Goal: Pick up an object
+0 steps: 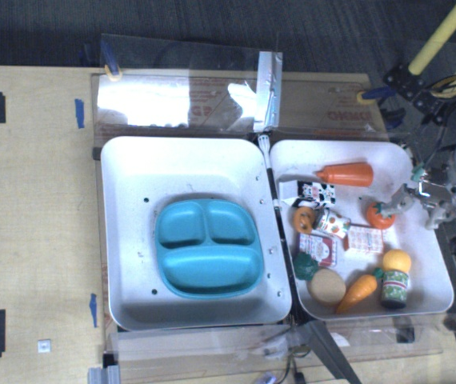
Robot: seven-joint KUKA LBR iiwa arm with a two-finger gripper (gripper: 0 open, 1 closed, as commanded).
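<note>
The right bin (432, 250) holds several small items. A long orange carrot (345, 174) lies near its far wall, with a black-and-white carton (317, 192) below it. A red tomato (380, 217) sits toward the right wall. At the front are a yellow lemon (397, 260), a green-lidded jar (394, 287), a small carrot (357, 290) and a tan potato (327, 285). Red-and-white cartons (334, 237) and an orange fruit (303, 219) lie in the middle. My gripper (422, 195) hangs over the bin's right rim, just right of and above the tomato, with nothing seen in it.
The left bin (132, 182) carries a blue divided plate (209, 245). A clear plastic sheet (184, 94) stands behind the bins. Cables and a yellow pole (444, 26) crowd the far right. Wooden bench (28, 238) stretches to the left.
</note>
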